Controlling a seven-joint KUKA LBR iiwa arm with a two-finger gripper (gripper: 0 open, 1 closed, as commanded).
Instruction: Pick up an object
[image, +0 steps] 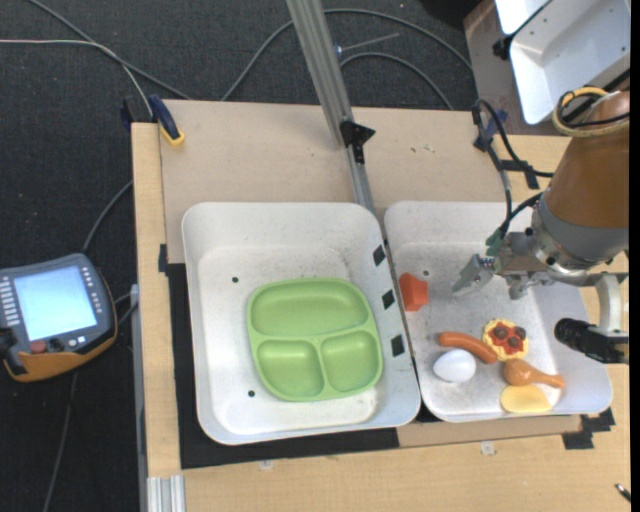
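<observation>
Bench (270, 150): pale board over dark carpet, bearing two shallow white bins side by side.
Yellow piece (528, 400): flat, against the near rim of the right bin (440, 230), touching the drumstick.
Drumstick (530, 376): tan toy, thin end pointing right, just behind the yellow piece.
Egg (454, 366): white, near the bin's left wall, just beside the sausage.
Sausage (466, 345): orange, lying aslant between egg and pizza toy.
Pizza toy (505, 338): yellow round with red spots, touching the sausage's right end.
Green plate (315, 335): three compartments, flat in the middle of the left bin (215, 240).
Orange block (414, 291): close to the right bin's left wall, apart from the other toys.
Gripper (492, 282): fingers spread apart, nothing between them; hangs over bare bin floor, between orange block and pizza toy, just behind the toy cluster.
Open room: bare floor across the far half of the right bin; toys crowd the near half.
Metal post (325, 70): grey, slanting from the far edge down to the gap between the bins.
Clamp (166, 123): blue and yellow, at the bench's far left corner.
Pendant (50, 315): grey and orange, on the carpet left of the bench.
</observation>
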